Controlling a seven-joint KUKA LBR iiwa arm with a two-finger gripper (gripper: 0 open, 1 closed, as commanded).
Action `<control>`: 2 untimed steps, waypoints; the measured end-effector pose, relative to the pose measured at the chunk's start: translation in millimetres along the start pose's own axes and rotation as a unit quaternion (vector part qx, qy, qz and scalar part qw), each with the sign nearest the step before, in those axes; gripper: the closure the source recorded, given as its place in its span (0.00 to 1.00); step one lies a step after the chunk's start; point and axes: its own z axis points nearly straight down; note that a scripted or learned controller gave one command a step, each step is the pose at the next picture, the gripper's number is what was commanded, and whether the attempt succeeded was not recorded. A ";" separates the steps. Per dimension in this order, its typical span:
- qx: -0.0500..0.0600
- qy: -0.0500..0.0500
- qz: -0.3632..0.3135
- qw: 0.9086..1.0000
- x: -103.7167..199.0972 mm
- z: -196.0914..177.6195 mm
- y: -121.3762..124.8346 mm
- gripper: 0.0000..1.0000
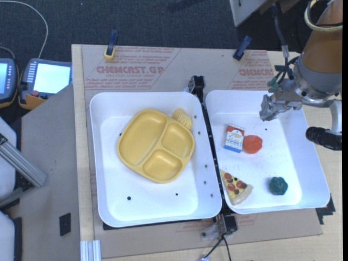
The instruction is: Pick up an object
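In the camera view, the grey arm is reaching in from the right, and its gripper is hanging over the upper part of the right bin, above bare white floor. Nothing is sitting between the fingers; whether they are spread or drawn together I cannot tell from this slant.

The nearest candidates for picking are lying below and to the left of the gripper: a small carton and, touching its right side, a red tomato. The carton's long axis is running roughly up and down the picture, slightly tilted. A green lump is sitting farther down, well apart, and a pizza slice is resting by the bin's lower left wall. Judging by nearness, the tomato looks the likeliest target.

The left bin is holding a yellow divided plate, with a yellow corn cob touching its upper right rim. Both bins are sitting side by side on the counter.
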 end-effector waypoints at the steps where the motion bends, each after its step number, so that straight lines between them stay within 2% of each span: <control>1: 0.000 0.000 0.000 1.000 50.8 15.3 -2.5 1.00; 2: 0.000 0.000 0.000 1.000 105.5 31.1 -11.8 1.00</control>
